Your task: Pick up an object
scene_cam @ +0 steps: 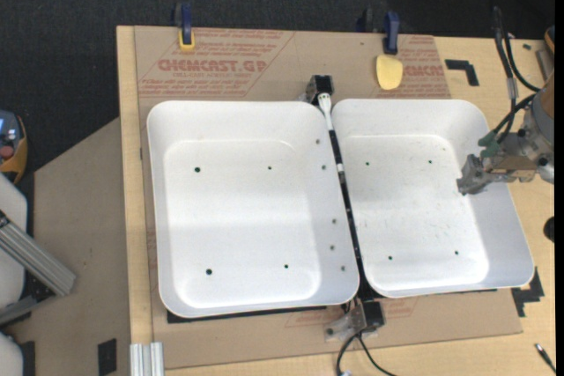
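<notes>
Camera view: my claw hangs over right bin, rim side; open or closed, cannot tell. Candidate: yellow object on counter behind. Probably light, soft; grip across its width.

The arm is cut off by the frame's right edge, so little beyond its wrist shows. The gripper, at the right bin's right side, is too small and blurred to read its fingers. A rounded object at the left edge is cropped and unidentifiable.
</notes>
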`<act>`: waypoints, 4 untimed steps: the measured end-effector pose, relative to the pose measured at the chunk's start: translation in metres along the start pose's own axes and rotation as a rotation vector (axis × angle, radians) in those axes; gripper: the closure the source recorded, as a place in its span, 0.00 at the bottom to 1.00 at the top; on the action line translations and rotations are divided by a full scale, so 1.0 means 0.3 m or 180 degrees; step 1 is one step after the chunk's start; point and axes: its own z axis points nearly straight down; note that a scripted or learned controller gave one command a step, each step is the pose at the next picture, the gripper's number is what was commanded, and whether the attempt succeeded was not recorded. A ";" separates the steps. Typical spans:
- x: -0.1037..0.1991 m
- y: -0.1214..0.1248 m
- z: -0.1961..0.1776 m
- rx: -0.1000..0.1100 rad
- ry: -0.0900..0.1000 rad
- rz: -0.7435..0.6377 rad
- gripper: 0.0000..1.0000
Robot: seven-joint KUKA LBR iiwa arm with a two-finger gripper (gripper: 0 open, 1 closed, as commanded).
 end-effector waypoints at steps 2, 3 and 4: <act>0.226 0.058 0.131 0.0028 0.0010 -0.0011 1.00; 0.393 0.113 -0.286 -0.0039 0.0003 -0.0018 1.00; 0.521 0.185 -0.057 0.0014 0.0004 -0.0001 1.00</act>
